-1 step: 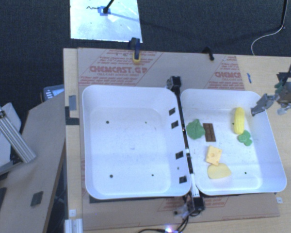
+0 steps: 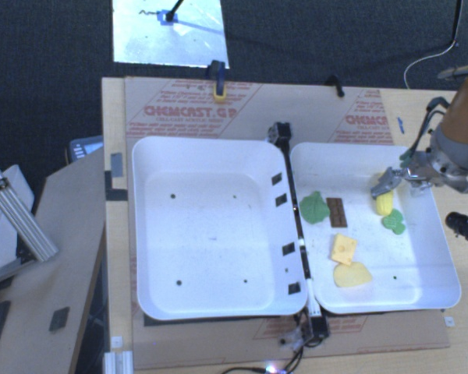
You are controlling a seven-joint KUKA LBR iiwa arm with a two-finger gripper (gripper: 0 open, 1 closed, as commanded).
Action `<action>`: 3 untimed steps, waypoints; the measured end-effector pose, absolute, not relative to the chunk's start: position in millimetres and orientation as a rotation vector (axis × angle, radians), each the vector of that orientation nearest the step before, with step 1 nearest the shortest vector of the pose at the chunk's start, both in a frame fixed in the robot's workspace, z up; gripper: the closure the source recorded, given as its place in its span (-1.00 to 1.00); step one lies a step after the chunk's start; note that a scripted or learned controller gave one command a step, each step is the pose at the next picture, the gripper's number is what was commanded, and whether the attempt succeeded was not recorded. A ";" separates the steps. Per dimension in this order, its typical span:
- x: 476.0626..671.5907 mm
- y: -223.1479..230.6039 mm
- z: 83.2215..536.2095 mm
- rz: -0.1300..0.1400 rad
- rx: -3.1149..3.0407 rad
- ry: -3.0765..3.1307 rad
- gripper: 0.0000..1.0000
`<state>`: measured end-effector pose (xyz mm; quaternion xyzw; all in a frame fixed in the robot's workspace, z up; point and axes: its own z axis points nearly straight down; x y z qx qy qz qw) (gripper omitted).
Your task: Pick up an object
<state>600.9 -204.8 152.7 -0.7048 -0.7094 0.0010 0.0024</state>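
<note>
Yellow object [image 2: 384,203] just under gripper [image 2: 388,184], right bin [image 2: 421,287]

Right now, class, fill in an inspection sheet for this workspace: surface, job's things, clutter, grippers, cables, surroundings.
Surface: bench bearing left bin and right bin, side by side.
Job's things: in the right bin, large green piece, brown bar, yellow wedge, pale yellow piece, small yellow piece, small green piece.
Clutter: nothing seen.
Grippers: gripper low over the small yellow piece; grasp cannot be told.
Cables: white cable beyond the bench.
Surroundings: dark carpet, shiny sheet.
</note>
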 end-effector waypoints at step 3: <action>525.7 -206.5 84.8 -0.002 -2.219 -2.227 1.00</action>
